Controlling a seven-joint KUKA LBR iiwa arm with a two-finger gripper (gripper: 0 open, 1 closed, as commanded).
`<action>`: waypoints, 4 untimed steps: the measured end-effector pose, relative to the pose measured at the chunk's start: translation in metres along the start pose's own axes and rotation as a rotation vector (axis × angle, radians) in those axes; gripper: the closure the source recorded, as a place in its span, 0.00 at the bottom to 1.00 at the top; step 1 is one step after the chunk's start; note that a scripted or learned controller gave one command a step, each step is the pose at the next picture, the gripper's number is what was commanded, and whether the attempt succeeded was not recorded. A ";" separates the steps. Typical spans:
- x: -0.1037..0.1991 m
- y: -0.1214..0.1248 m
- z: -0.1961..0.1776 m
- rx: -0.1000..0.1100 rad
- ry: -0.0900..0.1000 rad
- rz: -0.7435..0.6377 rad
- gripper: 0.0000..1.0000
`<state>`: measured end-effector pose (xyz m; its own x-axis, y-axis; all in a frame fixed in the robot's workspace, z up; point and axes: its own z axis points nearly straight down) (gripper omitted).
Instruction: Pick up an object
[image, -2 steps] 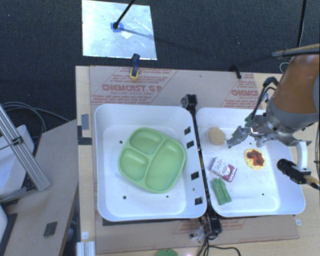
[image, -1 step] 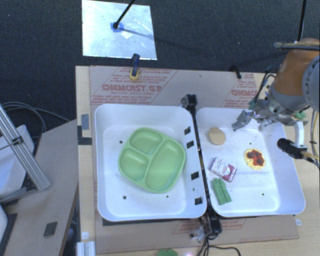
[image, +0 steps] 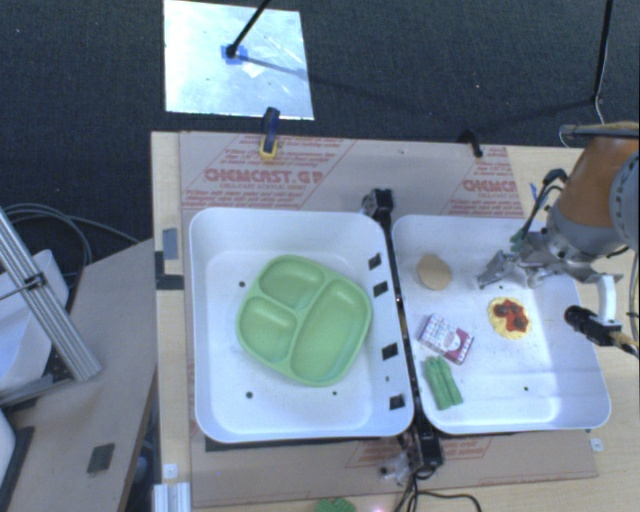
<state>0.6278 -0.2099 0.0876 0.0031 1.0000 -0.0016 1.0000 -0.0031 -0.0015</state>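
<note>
My gripper (image: 508, 277) hangs over the back of the right bin (image: 570, 400), reaching in from the right, below the arm's orange band (image: 598, 172). Its fingers (image: 492, 273) are spread open with nothing between them. Just in front of it lies a yellow disc with a red topping (image: 510, 317). A round tan piece (image: 434, 271) sits to the gripper's left. Nearer the front of the bin lie a pink and white packet (image: 446, 339) and a green piece (image: 442, 382).
The left bin (image: 220, 400) holds a green divided plate (image: 303, 318). Black clips run along the wall between the two bins (image: 390, 310). A yellow clamp (image: 269, 147) sits at the bench's back edge.
</note>
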 end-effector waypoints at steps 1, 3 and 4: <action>0.003 -0.059 0.004 0.002 0.003 -0.002 0.00; 0.002 -0.036 -0.012 -0.016 -0.002 -0.007 1.00; 0.002 -0.036 -0.011 -0.015 -0.002 -0.007 0.00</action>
<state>0.5919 -0.2073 0.0992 -0.0039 1.0000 -0.0036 0.9999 0.0039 0.0140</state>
